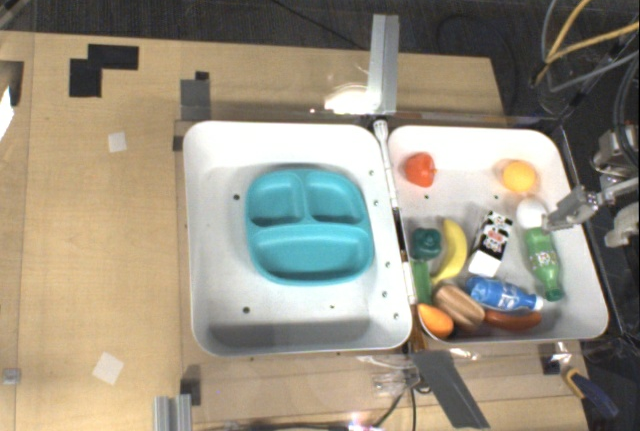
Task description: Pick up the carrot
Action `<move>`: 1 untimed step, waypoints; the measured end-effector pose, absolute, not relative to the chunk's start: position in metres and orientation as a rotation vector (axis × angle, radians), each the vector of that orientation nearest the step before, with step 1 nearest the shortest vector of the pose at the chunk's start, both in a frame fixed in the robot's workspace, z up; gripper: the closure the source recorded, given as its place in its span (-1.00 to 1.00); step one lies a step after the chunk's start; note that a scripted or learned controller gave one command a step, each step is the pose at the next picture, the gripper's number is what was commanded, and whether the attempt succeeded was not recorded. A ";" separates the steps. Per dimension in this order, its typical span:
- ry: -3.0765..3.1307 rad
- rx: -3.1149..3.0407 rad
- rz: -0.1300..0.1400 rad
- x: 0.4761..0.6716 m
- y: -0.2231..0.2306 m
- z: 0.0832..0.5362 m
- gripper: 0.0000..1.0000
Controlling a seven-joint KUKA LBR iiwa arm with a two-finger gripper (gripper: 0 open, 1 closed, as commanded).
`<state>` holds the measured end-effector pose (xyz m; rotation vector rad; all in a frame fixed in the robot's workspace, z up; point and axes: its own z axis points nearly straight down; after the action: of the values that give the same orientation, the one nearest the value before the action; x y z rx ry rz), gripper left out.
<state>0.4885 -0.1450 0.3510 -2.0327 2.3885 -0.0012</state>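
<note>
The carrot point(433, 317) lies in the front left corner of the right bin point(470, 144), with its orange body at the front and its green top pointing back along the divider. A hot dog bun point(460, 303) rests against it. My gripper point(566, 213) sits at the right bin's right rim, just above a green bottle point(543, 263) and beside a white egg-like object point(530, 213). It is far to the right of the carrot and holds nothing that I can see.
The right bin also holds a banana point(452, 249), a dark green round object point(427, 242), a milk carton point(491, 243), a blue bottle point(505, 296), a red tomato point(419, 169) and an orange point(519, 176). A teal divided plate point(305, 224) lies in the left bin point(215, 249).
</note>
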 end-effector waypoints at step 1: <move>2.202 -2.239 0.008 0.507 -0.178 0.189 -1.00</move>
<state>0.5071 -0.1777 0.1888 -2.2388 2.2022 0.0077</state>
